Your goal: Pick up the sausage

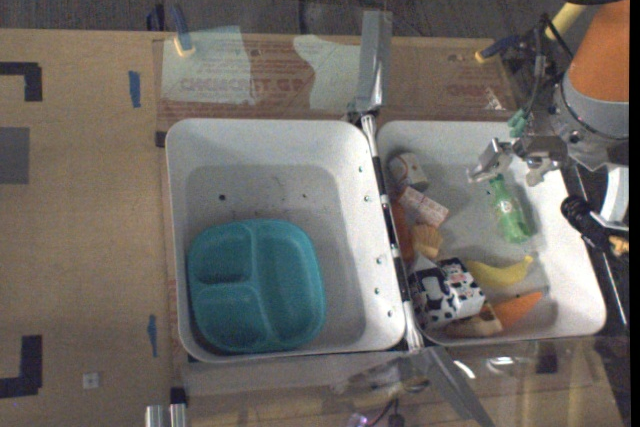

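Camera view, looking down at a slant on a tan table (80, 215) that carries two shallow white bins side by side.

In the left bin (200, 150) you see a teal tray (255, 285) with compartments, lying flat in the near half.

The right bin (575, 300) holds a scatter of small things. The sausage (402, 222) appears to be the short reddish-brown piece lying against the bin's left wall, just beside the divider between the bins. A pink and white box (426, 207) sits just to its right, and a grey can (406, 171) lies behind it. Nearer the front edge you find a black and white box (446, 291), a banana (502, 271) and a carrot (517, 305). A green bottle (510, 212) lies toward the back right of the bin.

Your arm (600, 65), grey with an orange band, comes in from the right. Its end effector (512, 165) hangs over the back of the right bin, just above the top of the green bottle and well apart from the sausage. You cannot tell whether it is spread or pressed together; nothing shows in its grip.
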